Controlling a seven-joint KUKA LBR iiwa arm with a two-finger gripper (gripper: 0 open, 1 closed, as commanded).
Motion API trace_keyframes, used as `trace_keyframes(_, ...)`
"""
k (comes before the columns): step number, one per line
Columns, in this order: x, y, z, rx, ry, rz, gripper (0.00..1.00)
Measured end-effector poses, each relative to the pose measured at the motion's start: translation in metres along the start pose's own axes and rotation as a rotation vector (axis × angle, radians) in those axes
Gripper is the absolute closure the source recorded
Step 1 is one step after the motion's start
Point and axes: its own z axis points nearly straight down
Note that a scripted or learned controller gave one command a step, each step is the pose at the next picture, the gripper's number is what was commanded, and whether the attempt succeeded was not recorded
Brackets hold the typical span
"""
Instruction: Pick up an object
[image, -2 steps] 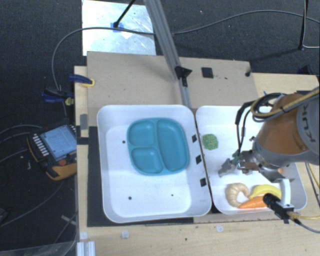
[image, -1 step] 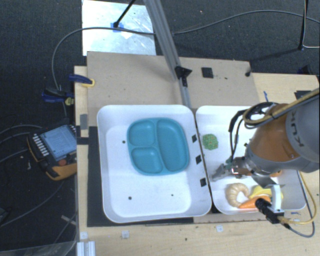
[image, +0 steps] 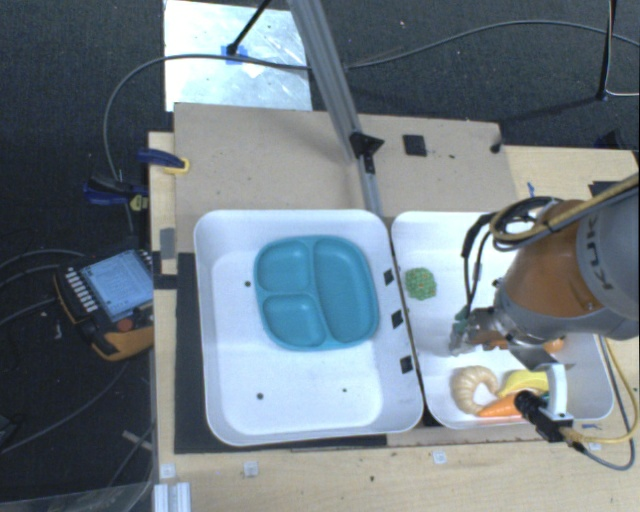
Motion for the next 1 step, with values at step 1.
trace_keyframes(1,-0.0003,-0.0035,-0.0621,0.006,0.000,-0.002,1.00)
